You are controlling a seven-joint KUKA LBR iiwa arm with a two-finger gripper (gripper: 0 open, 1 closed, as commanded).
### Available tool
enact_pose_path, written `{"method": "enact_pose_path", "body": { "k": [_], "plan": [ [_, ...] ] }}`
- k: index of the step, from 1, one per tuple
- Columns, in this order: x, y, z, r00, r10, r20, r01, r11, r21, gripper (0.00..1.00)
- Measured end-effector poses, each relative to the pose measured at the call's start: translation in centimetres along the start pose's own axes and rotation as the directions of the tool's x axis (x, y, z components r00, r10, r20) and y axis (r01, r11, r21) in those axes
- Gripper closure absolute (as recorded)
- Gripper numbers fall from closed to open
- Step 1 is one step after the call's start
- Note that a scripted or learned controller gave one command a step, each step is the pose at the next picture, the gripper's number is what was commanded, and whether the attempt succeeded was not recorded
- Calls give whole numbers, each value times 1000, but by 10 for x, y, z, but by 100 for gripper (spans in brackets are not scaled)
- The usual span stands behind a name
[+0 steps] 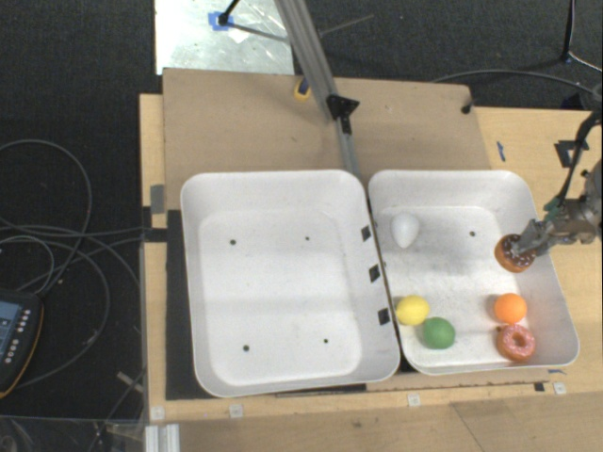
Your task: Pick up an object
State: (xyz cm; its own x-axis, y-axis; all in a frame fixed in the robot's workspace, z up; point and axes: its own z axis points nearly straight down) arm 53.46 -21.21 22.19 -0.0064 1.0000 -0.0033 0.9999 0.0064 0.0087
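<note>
The right bin [452, 185] holds several small objects. A white egg-shaped piece [404, 230] lies near its back left. A yellow ball [412, 310] and a green ball [437, 332] sit side by side at the front left. At the front right are an orange ball [510, 308] and a pink donut [515, 343]. A brown sprinkled donut [509, 255] rests against the right wall. My gripper [529, 241] comes in from the right and sits right at the brown donut's upper right edge, overlapping it.
The left bin [273, 191] stands beside the right one, their walls meeting in the middle. A grey pole [316, 50] slants over the back of the bench. Cables and a handheld pendant [14, 332] lie on the floor at the left.
</note>
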Motion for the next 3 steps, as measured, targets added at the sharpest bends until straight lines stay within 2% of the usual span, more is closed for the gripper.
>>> {"method": "enact_pose_path", "body": {
  "k": [1,3],
  "plan": [
    [0,1,-1,1000,1,-2,-1,1000,6,100],
    [95,9,-5,1000,-4,-5,4,1000,6,100]
  ]
}}
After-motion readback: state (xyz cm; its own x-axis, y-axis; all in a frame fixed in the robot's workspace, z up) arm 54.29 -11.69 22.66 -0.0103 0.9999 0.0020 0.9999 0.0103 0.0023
